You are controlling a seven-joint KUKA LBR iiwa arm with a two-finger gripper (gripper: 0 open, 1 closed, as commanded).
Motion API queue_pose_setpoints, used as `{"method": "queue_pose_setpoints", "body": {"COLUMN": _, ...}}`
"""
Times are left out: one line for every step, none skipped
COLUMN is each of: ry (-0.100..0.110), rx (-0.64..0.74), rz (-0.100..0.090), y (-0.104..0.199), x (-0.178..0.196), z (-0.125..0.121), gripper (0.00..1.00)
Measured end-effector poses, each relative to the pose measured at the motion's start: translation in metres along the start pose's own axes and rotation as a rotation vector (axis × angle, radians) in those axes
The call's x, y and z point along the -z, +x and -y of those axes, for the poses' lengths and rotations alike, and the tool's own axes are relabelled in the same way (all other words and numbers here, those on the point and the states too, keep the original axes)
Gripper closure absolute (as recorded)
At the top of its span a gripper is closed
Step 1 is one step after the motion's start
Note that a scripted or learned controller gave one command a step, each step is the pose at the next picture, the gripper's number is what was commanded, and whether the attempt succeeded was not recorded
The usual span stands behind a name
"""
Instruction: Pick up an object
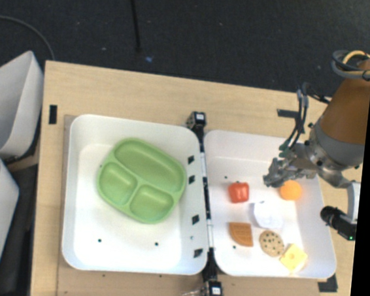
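The right bin (pixel 237 149) holds several small objects: a red pepper-like piece (pixel 238 192), an orange ball (pixel 291 191), a white lump (pixel 268 216), a brown toast-like slice (pixel 242 233), a round cookie (pixel 271 242) and a yellow block (pixel 294 257). My gripper (pixel 278 174) hangs over the right bin's upper right part, just left of the orange ball and right of the red piece. Nothing shows between its fingers.
The left bin (pixel 77 231) holds a green divided plate (pixel 142 180). A raised divider with black clips (pixel 201 198) separates the bins. White containers (pixel 5 112) stand off the bench to the left. The arm's grey and orange body (pixel 345 121) rises over the right bin's far right side.
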State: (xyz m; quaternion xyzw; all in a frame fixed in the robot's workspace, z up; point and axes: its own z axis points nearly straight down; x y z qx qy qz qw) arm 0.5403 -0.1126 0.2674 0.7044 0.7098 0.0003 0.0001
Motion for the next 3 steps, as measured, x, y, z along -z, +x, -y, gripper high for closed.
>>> {"method": "queue_pose_setpoints", "body": {"ry": 0.000, "rx": -0.001, "rz": 0.000, "y": 0.046, "x": 0.000, "z": 0.007, "gripper": 1.00}}
{"method": "queue_pose_setpoints", "body": {"ry": 0.000, "rx": 0.000, "rz": -0.001, "y": 0.105, "x": -0.014, "z": 0.005, "gripper": 1.00}}
{"method": "queue_pose_setpoints", "body": {"ry": -0.001, "rx": 0.000, "rz": -0.001, "y": 0.158, "x": -0.007, "z": 0.007, "gripper": 1.00}}
